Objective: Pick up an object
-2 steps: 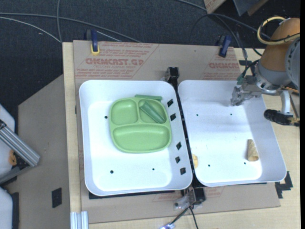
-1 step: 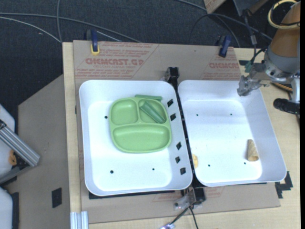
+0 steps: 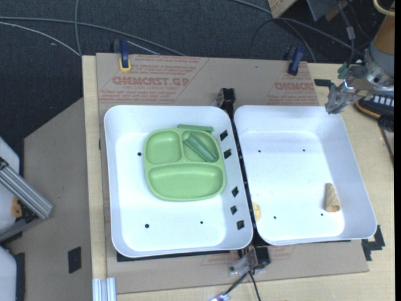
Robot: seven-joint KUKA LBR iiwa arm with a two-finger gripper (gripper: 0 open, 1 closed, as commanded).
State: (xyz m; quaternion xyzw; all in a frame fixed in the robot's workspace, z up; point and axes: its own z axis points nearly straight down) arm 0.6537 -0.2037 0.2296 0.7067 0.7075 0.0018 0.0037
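Tan piece (image 3: 331,197) is lying untouched in the right bin (image 3: 294,174); pick not started. Gripper (image 3: 336,101) is hovering at the bin's far corner, grasping nothing, its state impossible to tell.

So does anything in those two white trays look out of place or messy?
Mostly tidy. One oddity: a small yellowish bit sits at the right bin's left edge by the divider, as if half out. The green plate and tan piece lie flat.
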